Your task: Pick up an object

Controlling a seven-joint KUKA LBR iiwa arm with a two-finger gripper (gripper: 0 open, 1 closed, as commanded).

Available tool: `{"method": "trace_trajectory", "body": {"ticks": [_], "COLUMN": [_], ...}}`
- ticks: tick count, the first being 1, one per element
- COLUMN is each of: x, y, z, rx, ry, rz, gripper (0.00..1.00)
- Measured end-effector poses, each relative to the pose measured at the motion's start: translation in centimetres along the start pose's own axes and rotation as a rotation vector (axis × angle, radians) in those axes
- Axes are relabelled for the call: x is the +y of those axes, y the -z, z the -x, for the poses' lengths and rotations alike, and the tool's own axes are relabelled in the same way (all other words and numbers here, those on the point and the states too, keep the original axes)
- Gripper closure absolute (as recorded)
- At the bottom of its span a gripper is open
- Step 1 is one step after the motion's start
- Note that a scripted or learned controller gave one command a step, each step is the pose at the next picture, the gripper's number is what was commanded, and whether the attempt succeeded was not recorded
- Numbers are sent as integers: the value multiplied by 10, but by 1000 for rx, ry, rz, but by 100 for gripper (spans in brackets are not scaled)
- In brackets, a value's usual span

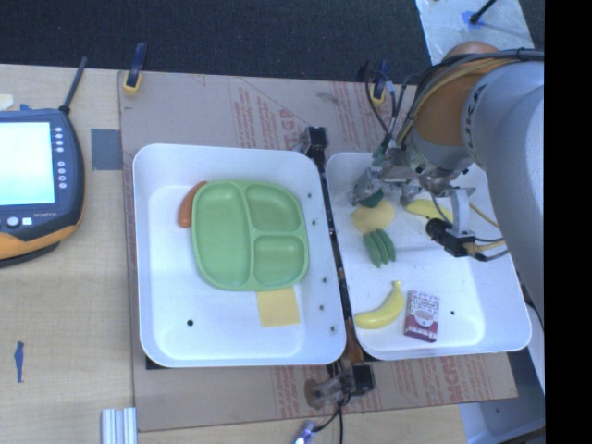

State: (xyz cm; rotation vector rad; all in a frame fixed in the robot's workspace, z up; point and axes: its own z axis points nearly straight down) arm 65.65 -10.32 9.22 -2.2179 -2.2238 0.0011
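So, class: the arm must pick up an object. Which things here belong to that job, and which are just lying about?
Job:
gripper
yellow lemon-like piece
green ridged piece
banana
small red box

Lying about:
green divided plate
yellow square slice
handheld pendant

I am finding almost nothing readable from up here. The brown cardboard sheet point(277, 109) lying under my two white bins is carrying faded red printing along its far edge and its near right corner, but the letters are blurring too much to spell out. The small red and white carton point(423, 315) near the near edge of the right bin point(499, 336) is showing a printed label that I cannot read. The handheld pendant's pale screen point(25, 166) is showing no legible characters.
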Motion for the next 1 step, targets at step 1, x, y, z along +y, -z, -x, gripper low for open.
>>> {"method": "trace_trajectory", "body": {"ticks": [1], "x": [0], "y": [11], "z": [0], "rx": [0], "ry": [3], "rz": [-1], "gripper": [100]}}
